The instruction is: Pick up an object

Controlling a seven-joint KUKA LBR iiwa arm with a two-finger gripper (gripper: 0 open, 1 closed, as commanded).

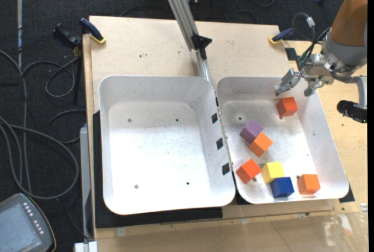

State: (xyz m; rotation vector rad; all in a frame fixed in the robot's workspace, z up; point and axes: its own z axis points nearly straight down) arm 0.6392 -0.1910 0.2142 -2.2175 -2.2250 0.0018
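Observation:
My gripper point(297, 86) hangs over the back of the right bin point(330, 145), its two fingers spread apart and open with nothing between them. A red-orange block point(287, 107) lies on the bin floor just in front of the left finger, apart from it. Further forward a purple block point(252, 130) touches an orange block point(261, 143). Near the front wall sit an orange-red block point(249, 170), a yellow block point(272, 172), a blue block point(282, 187) and another orange block point(308, 184).
The left bin point(117, 128) adjoins the right one along a shared rim. A slanted metal pole point(178, 2) rises from the back of the bench between the bins. Clamps point(93, 31) grip the bench's back corners.

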